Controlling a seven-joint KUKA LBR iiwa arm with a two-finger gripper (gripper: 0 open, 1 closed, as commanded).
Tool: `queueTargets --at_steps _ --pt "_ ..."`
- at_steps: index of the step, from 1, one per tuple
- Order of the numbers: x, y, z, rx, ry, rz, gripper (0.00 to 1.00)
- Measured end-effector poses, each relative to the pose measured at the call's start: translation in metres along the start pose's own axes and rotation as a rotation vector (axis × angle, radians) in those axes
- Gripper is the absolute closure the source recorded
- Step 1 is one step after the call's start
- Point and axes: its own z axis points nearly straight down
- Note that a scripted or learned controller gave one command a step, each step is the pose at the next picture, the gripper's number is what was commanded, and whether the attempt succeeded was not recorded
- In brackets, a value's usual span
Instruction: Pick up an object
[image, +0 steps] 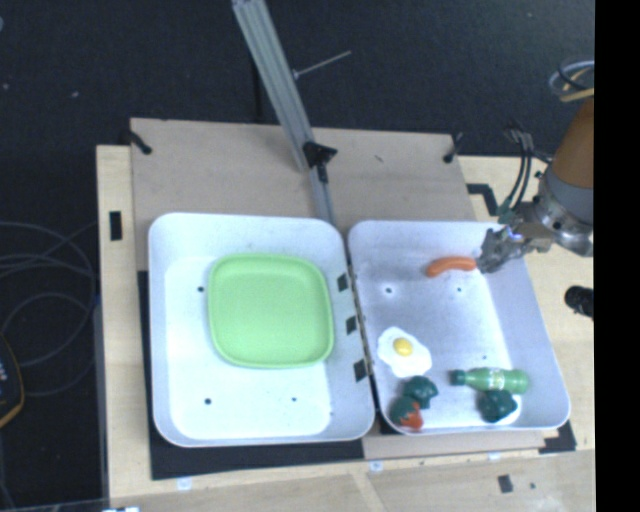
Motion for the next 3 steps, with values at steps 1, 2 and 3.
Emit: queueTargets --at_steps 1,2,3 --pt "0.062 0.005 0.000 0.002 0.001 -0.005 1.00" --pt "0.120 0.002 -0.003 0.002 0.002 -0.005 1.00" --pt "0.164 0.015 -0.006 0.002 0.001 -0.004 1.00"
